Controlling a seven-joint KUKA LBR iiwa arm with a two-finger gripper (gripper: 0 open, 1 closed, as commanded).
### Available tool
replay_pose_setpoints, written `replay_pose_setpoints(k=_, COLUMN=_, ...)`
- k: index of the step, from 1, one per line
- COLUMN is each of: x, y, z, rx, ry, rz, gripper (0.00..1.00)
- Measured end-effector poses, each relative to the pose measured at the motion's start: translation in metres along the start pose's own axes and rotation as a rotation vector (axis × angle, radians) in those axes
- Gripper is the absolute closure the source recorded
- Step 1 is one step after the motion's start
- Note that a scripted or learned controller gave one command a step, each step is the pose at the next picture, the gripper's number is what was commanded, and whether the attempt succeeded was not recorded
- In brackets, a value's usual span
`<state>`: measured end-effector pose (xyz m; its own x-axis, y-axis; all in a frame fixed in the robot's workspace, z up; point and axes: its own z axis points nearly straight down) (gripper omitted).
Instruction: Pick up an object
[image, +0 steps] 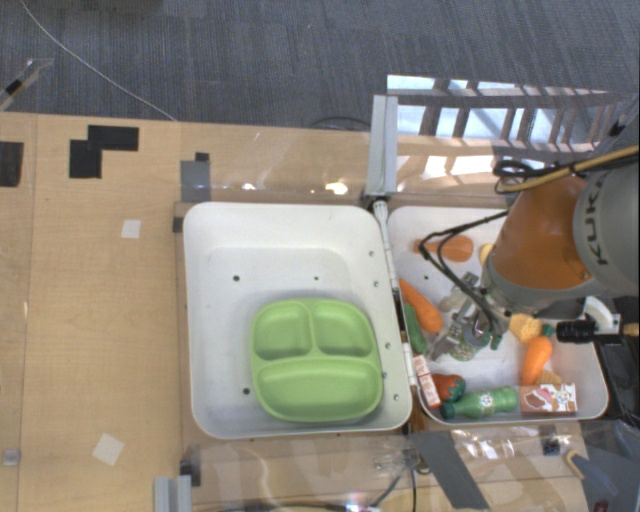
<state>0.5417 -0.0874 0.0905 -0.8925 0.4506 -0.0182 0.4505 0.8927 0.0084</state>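
Note:
The arm, with its orange band (535, 240), reaches down into the right bin (598, 400). My gripper (465, 335) hangs low over the middle of that bin, among toy foods. Just left of it lies an orange carrot (421, 309). A small greenish thing (466, 351) lies right under the gripper, partly hidden by it. A yellow piece (523, 326) and a second carrot (536, 358) lie to its right. In front of it are a green bottle (486, 402), a red carton (548, 398) and a red-and-white packet (426, 381).
The left bin (220, 260) holds a green divided plate (315, 358) toward its front. An orange round item (458, 248) lies at the back of the right bin. A metal divider (381, 150) rises between the bins at the back.

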Motion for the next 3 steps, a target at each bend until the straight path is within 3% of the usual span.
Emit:
replay_pose_setpoints(k=1, x=-0.057, y=0.03, z=0.003, rx=0.002, ry=0.005, rz=-0.158, gripper=0.0)
replay_pose_setpoints(k=2, x=-0.061, y=0.032, z=-0.009, rx=-0.001, ry=-0.007, rz=-0.161, gripper=1.0)
replay_pose_setpoints(k=3, x=-0.067, y=0.134, z=-0.161, rx=-0.001, ry=0.004, rz=-0.031, gripper=1.0)
